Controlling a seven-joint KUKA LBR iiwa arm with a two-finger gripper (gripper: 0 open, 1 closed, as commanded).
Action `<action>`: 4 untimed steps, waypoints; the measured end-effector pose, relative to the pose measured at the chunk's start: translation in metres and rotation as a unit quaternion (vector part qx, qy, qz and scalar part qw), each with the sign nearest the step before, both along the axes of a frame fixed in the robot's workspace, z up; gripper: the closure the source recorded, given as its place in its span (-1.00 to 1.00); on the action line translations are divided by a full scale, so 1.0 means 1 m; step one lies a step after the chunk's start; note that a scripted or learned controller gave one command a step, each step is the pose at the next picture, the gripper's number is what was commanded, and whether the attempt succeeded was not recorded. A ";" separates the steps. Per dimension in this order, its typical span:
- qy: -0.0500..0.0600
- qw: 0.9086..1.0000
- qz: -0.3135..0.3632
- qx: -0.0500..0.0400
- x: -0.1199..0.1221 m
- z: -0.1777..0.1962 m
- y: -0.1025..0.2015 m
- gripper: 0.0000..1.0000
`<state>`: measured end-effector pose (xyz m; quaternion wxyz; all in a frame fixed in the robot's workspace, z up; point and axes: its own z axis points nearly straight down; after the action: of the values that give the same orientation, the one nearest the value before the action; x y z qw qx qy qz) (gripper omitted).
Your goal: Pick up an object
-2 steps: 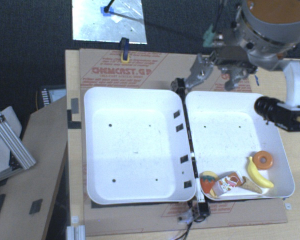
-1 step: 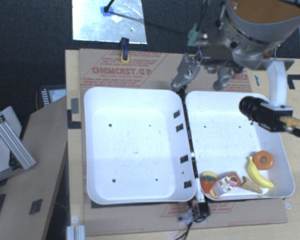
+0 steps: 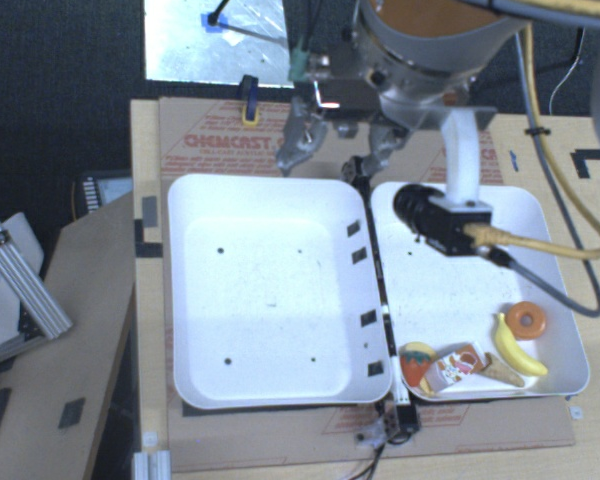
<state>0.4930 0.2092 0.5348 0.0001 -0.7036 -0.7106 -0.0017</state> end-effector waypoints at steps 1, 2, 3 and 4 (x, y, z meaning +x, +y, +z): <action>0.001 1.000 -0.002 -0.001 -0.007 0.000 0.008 -1.00; 0.000 1.000 -0.012 -0.003 -0.006 -0.007 -0.128 -1.00; -0.001 1.000 -0.001 0.000 -0.007 0.001 -0.082 -1.00; 0.000 1.000 -0.001 0.000 -0.007 0.000 -0.042 -1.00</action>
<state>0.4862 0.1668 0.5350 -0.0002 -0.7044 -0.7098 -0.0016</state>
